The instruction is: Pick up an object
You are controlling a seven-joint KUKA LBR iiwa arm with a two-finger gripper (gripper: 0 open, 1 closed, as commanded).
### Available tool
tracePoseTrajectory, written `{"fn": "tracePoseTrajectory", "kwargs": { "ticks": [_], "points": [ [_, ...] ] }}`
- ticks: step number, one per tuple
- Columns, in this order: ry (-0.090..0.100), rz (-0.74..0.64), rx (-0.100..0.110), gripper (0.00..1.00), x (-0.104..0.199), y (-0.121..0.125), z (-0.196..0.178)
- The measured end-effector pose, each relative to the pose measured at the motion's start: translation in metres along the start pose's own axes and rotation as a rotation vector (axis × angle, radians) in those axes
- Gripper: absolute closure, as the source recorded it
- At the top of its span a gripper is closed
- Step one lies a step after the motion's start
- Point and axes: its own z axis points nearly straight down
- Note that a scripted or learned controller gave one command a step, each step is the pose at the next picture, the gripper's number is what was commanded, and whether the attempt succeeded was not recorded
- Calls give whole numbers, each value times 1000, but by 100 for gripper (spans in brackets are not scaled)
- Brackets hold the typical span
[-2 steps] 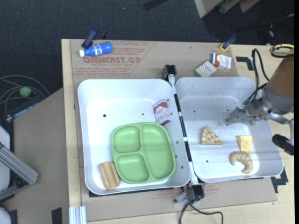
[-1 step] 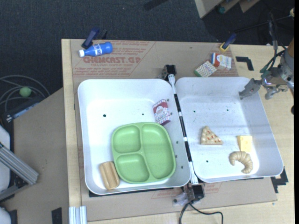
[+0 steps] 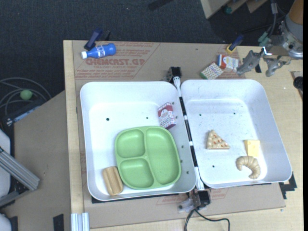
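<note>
Pick not yet begun, by the look of it: the gripper (image 3: pixel 260 63), fingers spread and holding nothing, hovers beyond the far right corner of the right bin (image 3: pixel 269 109). Inside that bin, toward its near right corner, lies a croissant (image 3: pixel 249 166), a likely target, its long axis slanting from far-left to near-right; cheese wedge (image 3: pixel 252 147) just beyond it.

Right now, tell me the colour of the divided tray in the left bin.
Light green. The divided tray shows clearly in the camera view, beside a tan bun.
</note>
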Motion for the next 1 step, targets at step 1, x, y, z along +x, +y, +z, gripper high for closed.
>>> {"fn": "tracePoseTrajectory", "kwargs": {
  "ticks": [1],
  "points": [
    [2, 3, 9, 0, 36, -98, 77]
  ]
}}
